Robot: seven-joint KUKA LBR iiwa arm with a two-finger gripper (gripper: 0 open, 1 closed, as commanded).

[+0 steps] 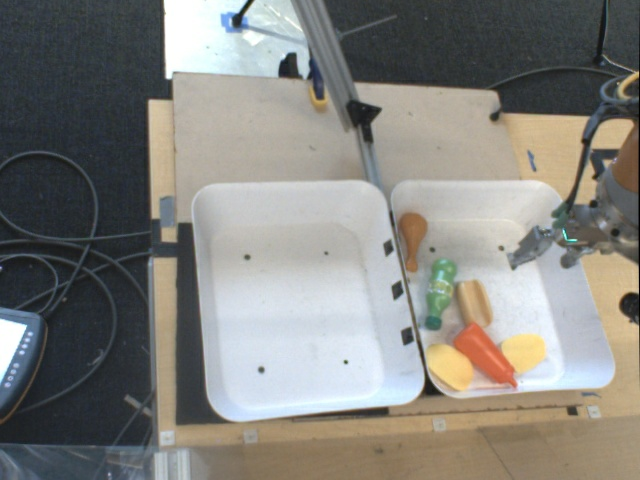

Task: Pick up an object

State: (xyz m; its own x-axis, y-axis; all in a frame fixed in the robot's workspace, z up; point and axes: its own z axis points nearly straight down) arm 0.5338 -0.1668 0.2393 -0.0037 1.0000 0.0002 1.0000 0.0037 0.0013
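Left of and below the jaws (528,251), whose state I cannot tell, lie a hot dog (473,302), green bottle (439,291), orange carrot (486,353) and two yellow pieces in the right bin (590,353).

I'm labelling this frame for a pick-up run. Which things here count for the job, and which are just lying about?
For the job: pincer; right bin; in it drumstick, green bottle, hot dog, carrot, two yellow pieces.

Lying about: left bin, cables, tablet.

Robotics lab, bench (330,128), white bins (290,208), cables (60,258)
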